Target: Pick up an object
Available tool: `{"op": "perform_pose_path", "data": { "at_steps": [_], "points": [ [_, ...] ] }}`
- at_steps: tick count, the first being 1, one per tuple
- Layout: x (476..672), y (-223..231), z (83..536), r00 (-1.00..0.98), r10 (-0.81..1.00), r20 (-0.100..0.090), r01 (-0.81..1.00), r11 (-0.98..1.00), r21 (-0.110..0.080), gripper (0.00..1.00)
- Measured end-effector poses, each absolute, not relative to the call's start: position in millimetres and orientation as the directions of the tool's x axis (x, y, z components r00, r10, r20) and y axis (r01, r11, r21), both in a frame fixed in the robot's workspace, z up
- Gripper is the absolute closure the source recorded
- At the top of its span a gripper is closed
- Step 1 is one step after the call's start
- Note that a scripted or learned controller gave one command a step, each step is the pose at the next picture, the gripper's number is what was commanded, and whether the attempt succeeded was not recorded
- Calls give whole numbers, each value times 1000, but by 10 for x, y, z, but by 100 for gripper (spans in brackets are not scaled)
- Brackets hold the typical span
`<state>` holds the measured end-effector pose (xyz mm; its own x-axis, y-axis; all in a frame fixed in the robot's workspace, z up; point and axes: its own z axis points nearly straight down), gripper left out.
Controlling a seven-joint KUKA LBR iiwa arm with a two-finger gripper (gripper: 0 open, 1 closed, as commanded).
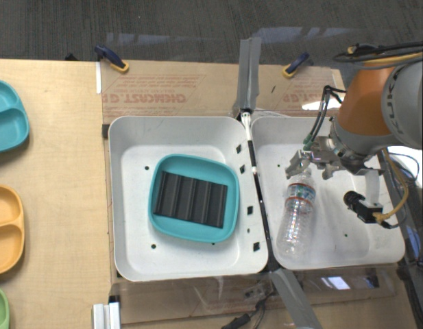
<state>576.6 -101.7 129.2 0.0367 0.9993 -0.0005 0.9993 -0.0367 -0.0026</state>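
1. The bottle point(297, 218), clear plastic, lies on its side on the floor of the right bin point(376, 249), toward that bin's left wall.
2. Its long axis runs from the bin's far side toward its near edge, tilted slightly; the cap end is the far end, the base the near end.
3. The tool point(308, 162) hangs directly over the cap end, so the bottle stretches from beneath it toward the near edge of the desk point(53, 115).
4. How wide the tool stands I cannot tell; nothing is visibly held.
5. Judgement: a grasp across the body would likely hold better than one at the cap.
6. The left bin point(129, 252) holds a teal tray point(194, 197).
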Motion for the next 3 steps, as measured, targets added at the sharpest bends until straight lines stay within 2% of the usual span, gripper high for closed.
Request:
{"op": "perform_pose_path", "data": {
  "at_steps": [1,2,3],
  "points": [
    [5350,-1160,904,22,1000,0,1000,-22,-4,0],
    [5366,-1169,999,25,1000,-1,1000,-25,0,100],
    [5950,-700,1906,-40,999,-1,999,40,-3,100]
  ]
}}
